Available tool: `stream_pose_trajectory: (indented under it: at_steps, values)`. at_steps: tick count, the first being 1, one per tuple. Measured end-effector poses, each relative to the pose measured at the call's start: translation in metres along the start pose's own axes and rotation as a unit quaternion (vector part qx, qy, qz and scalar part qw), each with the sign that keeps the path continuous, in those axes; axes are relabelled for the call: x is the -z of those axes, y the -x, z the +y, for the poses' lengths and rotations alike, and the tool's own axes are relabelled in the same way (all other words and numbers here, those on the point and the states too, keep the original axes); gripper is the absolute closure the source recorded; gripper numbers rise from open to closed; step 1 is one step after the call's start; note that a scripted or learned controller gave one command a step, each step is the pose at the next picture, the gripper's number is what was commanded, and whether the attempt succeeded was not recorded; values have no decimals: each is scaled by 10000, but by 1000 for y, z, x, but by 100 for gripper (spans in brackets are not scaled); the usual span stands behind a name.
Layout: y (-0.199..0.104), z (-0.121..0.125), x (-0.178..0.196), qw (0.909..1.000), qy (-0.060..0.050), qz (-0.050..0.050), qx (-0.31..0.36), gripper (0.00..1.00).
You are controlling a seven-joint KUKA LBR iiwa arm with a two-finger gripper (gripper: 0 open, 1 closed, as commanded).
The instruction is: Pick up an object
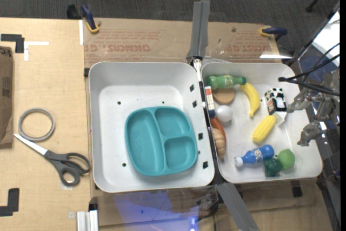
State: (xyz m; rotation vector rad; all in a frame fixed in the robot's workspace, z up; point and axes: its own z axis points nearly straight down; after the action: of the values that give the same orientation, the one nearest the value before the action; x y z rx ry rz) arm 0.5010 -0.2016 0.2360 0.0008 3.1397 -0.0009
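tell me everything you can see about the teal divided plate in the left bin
The teal plate is a rounded-square dish that looks like smooth plastic, moulded into three compartments: one long one along its left side and two smaller ones on the right. Nothing lies in it. It sits flat on the floor of the left bin, toward the lower middle, turned slightly askew to the bin walls. Nothing else touches it.

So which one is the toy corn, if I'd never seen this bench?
Look at the right bin of the two white ones, the one crowded with toy food. Near its middle lies the corn, a short yellow cob slanting below the banana. The banana is also yellow, but smooth, longer and curved; the corn is stubby, straight and covered in bumpy rows.
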Motion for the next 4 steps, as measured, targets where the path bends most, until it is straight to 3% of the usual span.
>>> stream_pose_trajectory:
  at_steps: [1,2,3,4]
  values:
    - [3,-7,-144,9988,-3,-3,-489,0]
    - [55,77,-144,9829,-3,-2,-1842,0]
    - [73,94,-143,9690,-66,-9,-2468,0]
    - [55,105,-144,9557,-9,7,-2943,0]
